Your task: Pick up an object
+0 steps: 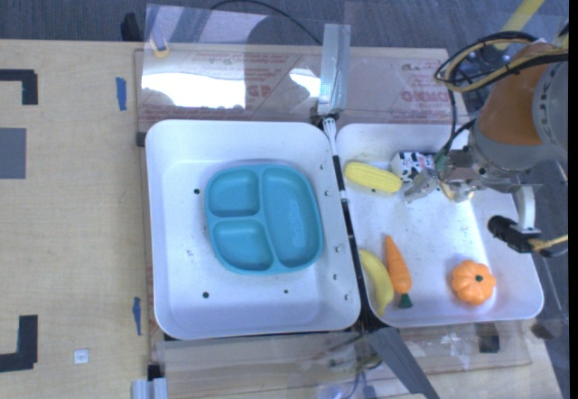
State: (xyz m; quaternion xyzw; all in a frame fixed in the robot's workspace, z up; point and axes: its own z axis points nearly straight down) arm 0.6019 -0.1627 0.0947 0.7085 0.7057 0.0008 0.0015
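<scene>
pincer [424, 182] low in right bin [506, 302], can't tell its state | corn [372, 177] just left of it | carrot [397, 265], banana [377, 280], little pumpkin [472, 283] up front | blue divided plate [265, 217] in left bin [176, 208]

Blue divided plate [265, 218] in left bin [172, 208]; corn [372, 176], carrot [397, 268], banana [377, 280], small pumpkin [472, 283] in right bin [519, 302], gripper [423, 185] just beside the corn.

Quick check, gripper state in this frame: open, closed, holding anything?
Gripper: cannot be told; it sits low in the right bin, next to the corn cob and a small black-and-white object.
</scene>
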